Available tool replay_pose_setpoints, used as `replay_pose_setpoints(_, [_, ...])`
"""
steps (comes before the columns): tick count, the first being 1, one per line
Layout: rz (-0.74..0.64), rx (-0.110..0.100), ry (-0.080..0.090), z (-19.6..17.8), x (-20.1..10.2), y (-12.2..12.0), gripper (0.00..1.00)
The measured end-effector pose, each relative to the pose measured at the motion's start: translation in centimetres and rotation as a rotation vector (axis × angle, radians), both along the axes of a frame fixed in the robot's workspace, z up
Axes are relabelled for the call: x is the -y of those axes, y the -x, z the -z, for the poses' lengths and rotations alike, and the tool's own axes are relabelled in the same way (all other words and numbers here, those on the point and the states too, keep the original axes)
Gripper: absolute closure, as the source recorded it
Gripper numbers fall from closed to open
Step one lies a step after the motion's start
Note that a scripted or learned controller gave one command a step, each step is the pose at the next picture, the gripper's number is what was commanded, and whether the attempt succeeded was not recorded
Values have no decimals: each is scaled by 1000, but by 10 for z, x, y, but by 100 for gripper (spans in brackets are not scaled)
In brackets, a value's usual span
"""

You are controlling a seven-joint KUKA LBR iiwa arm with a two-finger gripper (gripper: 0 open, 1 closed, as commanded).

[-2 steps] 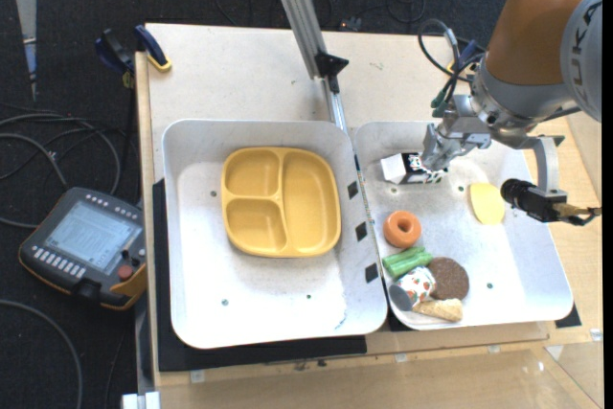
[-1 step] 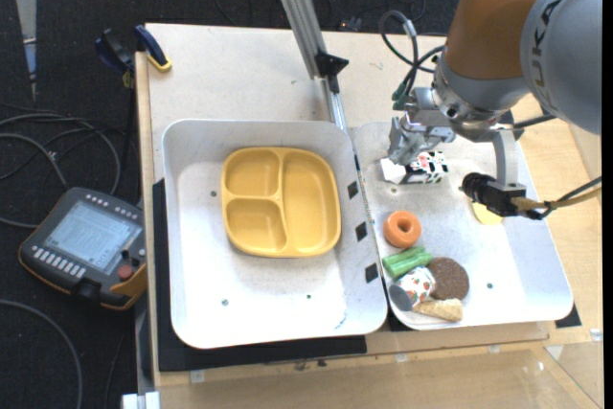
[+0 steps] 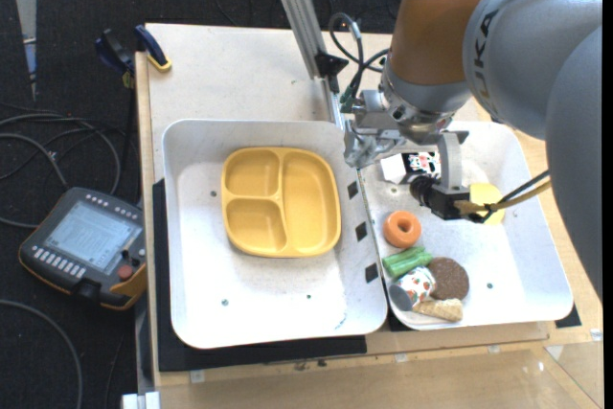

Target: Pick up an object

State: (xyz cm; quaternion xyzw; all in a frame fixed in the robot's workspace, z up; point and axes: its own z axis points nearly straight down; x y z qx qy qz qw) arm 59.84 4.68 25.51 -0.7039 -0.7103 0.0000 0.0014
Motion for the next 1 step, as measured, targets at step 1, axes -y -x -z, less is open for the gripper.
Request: replay_pose_setpoints(1, [1,-1,1,16,-49,-4,100])
